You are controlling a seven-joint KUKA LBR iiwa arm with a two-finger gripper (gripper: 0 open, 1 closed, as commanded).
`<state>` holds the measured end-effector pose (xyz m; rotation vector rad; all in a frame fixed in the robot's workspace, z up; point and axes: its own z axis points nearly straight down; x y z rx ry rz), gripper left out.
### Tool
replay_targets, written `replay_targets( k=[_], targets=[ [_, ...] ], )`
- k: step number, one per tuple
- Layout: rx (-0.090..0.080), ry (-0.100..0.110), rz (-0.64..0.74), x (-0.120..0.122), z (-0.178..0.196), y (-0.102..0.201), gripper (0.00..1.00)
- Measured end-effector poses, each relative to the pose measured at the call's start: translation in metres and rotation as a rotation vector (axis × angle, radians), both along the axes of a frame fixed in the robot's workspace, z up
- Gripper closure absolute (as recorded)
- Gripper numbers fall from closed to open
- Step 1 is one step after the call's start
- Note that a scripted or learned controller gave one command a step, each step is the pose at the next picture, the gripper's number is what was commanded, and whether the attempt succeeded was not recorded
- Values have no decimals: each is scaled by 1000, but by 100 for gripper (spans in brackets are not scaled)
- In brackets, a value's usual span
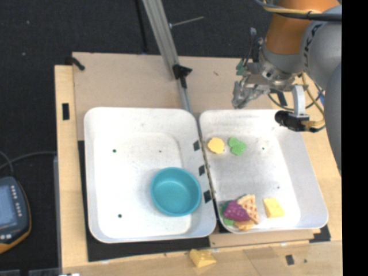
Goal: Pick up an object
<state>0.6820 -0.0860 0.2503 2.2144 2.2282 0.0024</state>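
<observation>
Two white bins are set side by side: left bin [115,131], right bin [287,171]. A teal bowl [175,191] is seen at 5 o'clock in the left bin. The gripper [241,99] is hung above the right bin's 12 o'clock rim; nothing is seen in it, finger state cannot be told. In the right bin, purple grapes [234,211], a yellow block [273,207], a yellow piece [216,146] and a green piece [236,146] are spotted.

No text, label, brand, number or sign can be read anywhere. The dark handheld control unit with a small screen [11,204], left of the shallow white left-hand bin [103,131], shows a lit display, but its contents are too small and blurred to make out. The small black marks on that bin's floor are plain dots, not characters.
</observation>
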Motion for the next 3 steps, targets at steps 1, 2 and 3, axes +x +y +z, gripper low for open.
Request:
replay_targets(
  k=[1, 2, 3],
  targets=[
    [0, 2, 0, -2, 1, 45, 100],
    [0, 2, 0, -24, -3, 90, 100],
    [0, 2, 0, -27, -10, 134, 100]
  ],
)
